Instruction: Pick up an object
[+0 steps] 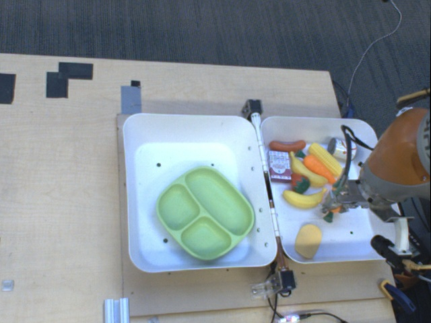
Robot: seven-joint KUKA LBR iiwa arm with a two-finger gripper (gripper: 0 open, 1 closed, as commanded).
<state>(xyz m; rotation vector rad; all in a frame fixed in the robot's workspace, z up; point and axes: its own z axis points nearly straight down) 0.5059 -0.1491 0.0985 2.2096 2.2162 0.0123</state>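
The right bin (357,247) holds several toy foods. A red sausage (287,145) lies at its far left, with a red box (279,165) just below it. Corn (324,158) and a carrot (318,167) lie in the middle, and a banana (303,198) is nearer the front. A yellow-tan rounded piece (308,239) sits alone by the front wall. My gripper (334,205) hangs low in this bin, just right of the banana's tip and below the carrot. A small green and red bit (328,213) shows right under it.
The left bin (145,180) carries a green three-part plate (205,212). A black clamp (252,106) and the hinge strip (266,180) run between the bins. Cables (289,295) trail at the front edge. The orange wrist band (404,153) hangs over the right bin's right side.
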